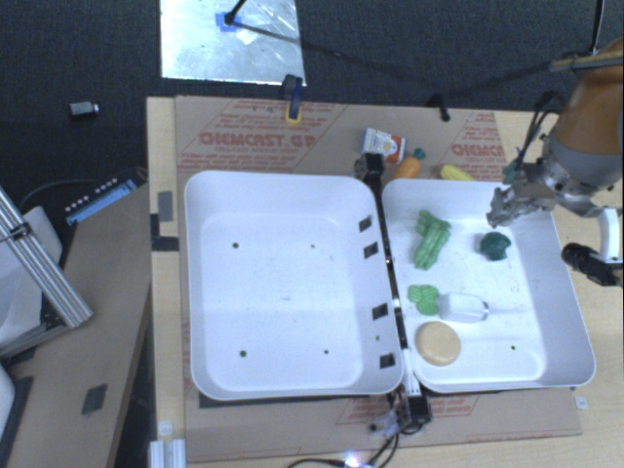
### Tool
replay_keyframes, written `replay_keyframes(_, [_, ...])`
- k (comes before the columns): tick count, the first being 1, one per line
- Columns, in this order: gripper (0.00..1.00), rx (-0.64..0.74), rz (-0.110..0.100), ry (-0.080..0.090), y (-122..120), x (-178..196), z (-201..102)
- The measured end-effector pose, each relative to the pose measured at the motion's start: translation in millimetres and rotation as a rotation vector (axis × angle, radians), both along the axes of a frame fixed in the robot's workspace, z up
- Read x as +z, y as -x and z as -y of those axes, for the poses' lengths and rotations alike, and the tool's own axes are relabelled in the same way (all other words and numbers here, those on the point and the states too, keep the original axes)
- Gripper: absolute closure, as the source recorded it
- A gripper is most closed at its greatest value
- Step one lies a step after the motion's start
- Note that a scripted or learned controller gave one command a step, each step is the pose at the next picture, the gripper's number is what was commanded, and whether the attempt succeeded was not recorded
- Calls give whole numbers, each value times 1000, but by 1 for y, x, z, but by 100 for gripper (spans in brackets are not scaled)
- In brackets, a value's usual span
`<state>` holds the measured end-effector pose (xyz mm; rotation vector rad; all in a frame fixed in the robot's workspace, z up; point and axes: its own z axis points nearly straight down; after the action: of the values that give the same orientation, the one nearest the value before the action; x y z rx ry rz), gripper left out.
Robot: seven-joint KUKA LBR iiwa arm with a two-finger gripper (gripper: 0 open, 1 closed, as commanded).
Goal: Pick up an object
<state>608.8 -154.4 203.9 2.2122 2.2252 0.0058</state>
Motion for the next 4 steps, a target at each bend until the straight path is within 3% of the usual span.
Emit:
replay_keyframes(1, [100,4,-10,-4,-13,-83,-68])
replay_keyframes(2, [100,5,6,-1,-63,-14,-126])
replay_keyframes(3, [100,5,16,-2,-62,173,-177])
replay_keyframes(4, [100,7,-13,-3,19,113,-265])
